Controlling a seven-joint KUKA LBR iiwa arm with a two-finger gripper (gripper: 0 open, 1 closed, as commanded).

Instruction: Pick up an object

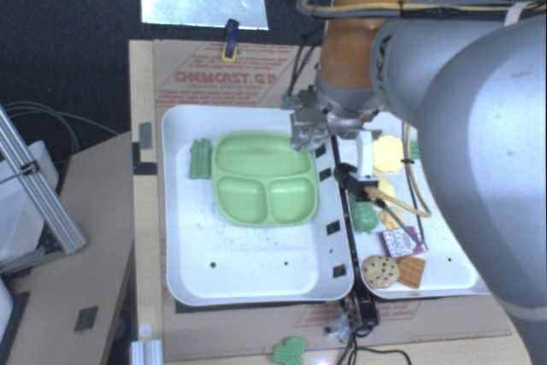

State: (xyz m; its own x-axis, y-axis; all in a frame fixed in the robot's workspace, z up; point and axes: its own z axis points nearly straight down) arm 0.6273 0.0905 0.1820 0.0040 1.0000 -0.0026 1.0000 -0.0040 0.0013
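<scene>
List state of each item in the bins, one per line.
Green tray: upright, flat in left bin, compartments bare.
Green strip: lying flat, left of tray.
Pincer: over tray's far right corner, nothing seen in it.
Cookie: flat, right bin, near edge.
Cracker: flat beside cookie.
Yellow disc: flat, right bin.
</scene>
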